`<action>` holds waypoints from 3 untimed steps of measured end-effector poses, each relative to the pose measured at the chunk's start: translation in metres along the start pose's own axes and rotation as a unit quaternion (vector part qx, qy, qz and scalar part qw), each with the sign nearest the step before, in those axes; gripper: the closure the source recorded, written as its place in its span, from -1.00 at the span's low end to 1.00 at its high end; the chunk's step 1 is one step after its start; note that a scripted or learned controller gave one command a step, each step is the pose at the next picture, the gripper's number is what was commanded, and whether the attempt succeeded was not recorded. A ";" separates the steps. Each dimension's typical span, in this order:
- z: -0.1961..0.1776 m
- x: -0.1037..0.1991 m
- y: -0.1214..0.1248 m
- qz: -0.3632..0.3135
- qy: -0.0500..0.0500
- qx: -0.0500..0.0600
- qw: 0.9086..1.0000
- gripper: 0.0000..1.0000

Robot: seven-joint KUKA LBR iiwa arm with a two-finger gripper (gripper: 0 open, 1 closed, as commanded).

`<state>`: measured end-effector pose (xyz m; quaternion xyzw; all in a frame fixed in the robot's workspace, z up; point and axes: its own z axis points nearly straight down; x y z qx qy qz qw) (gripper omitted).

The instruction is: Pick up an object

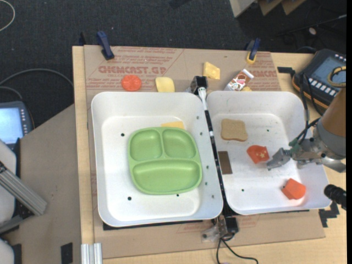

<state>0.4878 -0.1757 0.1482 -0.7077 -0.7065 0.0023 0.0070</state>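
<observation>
In the right bin [264,100] lie a slice of toast [234,130], a red piece [257,153], an orange piece [294,189] and a flat brown block [224,162]. My gripper [276,159] hangs low over the right bin, just right of the red piece and up-left of the orange piece. It comes in from the right edge on the grey arm [330,136]. Nothing can be seen held in it.
The left bin [110,147] holds a green divided plate [164,160] with a yellow piece [172,125] behind it. On the cardboard beyond the bins lie an orange disc [131,82], two yellow pieces [165,84] [212,70] and a small packet [240,81]. A black-and-yellow pendant [324,81] sits at right.
</observation>
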 end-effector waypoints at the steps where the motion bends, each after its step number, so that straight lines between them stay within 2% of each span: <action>1: 0.066 0.055 0.074 -0.005 -0.003 -0.008 1.000 -1.00; 2: 0.052 0.051 0.071 -0.001 -0.005 -0.009 1.000 1.00; 3: -0.080 0.029 0.020 0.001 -0.005 -0.012 1.000 1.00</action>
